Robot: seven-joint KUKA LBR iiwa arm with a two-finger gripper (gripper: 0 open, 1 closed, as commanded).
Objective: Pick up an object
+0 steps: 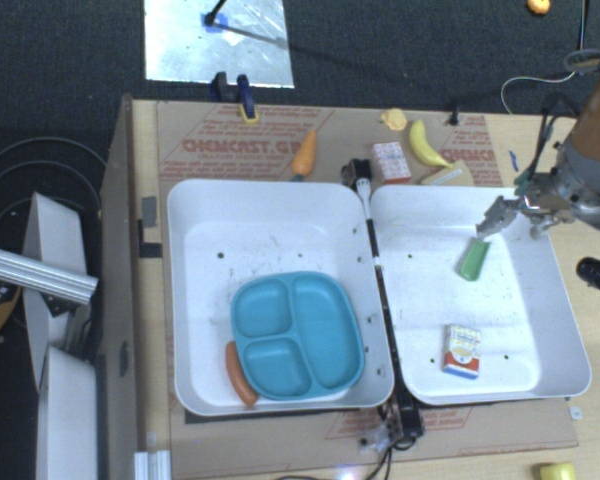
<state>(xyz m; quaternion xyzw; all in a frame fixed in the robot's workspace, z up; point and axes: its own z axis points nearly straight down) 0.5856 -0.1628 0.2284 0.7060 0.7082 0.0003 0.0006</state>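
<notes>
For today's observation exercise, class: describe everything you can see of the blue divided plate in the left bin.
The blue divided plate is light blue, looks like smooth plastic, and has rounded corners and three compartments: two smaller ones on one side, one long one on the other. It lies flat, turned slightly, near the front of the left bin. An orange hot-dog-like item lies along its lower left edge, seemingly touching it. Its compartments look bare.

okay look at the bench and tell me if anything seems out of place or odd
Several items lie outside the bins on the cardboard behind them: a banana, a carrot and a small box. In the left bin, a hot dog is wedged between the blue tray and the bin wall.
</notes>
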